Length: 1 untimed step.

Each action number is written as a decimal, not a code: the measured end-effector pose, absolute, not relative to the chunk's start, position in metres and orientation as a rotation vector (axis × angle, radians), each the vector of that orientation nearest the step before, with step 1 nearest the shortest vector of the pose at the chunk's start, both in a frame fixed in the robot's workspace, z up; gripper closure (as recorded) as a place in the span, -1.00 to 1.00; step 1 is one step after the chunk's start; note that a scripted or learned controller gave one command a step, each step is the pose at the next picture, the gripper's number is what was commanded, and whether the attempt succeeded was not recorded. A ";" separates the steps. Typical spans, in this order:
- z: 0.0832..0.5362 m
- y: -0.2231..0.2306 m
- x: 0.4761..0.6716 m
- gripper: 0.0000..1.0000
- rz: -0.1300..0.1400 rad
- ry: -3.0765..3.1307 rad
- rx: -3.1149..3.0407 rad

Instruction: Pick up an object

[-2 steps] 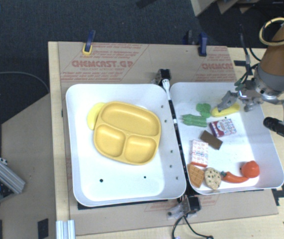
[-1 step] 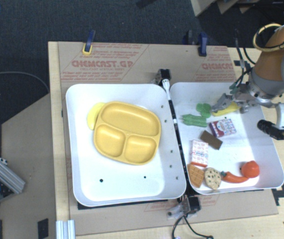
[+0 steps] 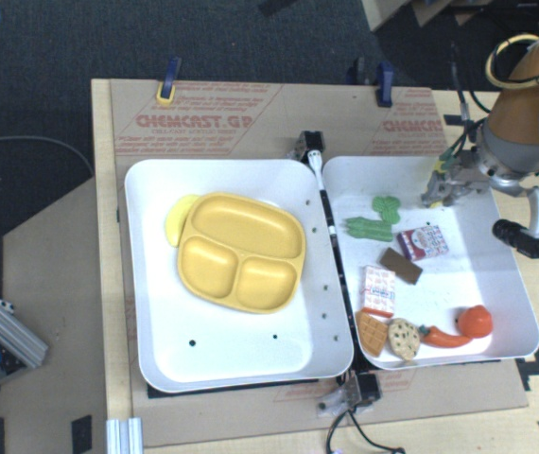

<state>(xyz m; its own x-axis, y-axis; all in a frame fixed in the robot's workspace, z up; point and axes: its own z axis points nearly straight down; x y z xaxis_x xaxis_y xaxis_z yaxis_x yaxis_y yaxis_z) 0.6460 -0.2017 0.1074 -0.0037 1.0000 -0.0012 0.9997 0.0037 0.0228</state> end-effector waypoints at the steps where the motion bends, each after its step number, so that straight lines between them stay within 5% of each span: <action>1: 0.162 -0.195 0.656 1.00 0.006 2.218 2.214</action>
